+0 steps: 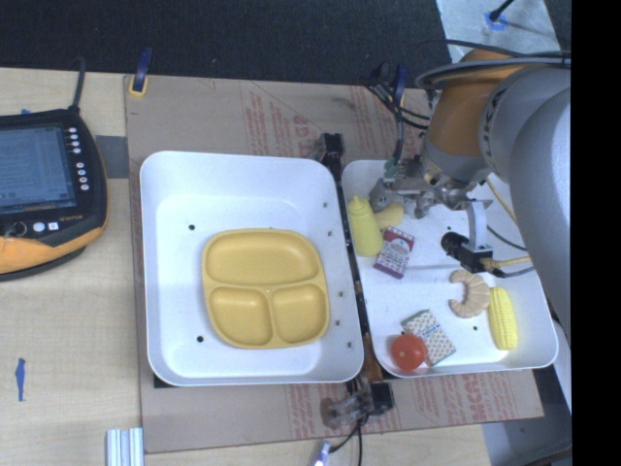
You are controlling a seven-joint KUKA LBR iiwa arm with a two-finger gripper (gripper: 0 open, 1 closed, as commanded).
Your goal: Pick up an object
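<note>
The gripper [412, 198] is hanging over the right bin's [543, 357] far end, near the yellow bottle [364, 225] lying by the left wall; its state I cannot tell. That bottle is looking light, smooth and rounded, probably slippery, so gripping across its middle seems safest.
</note>
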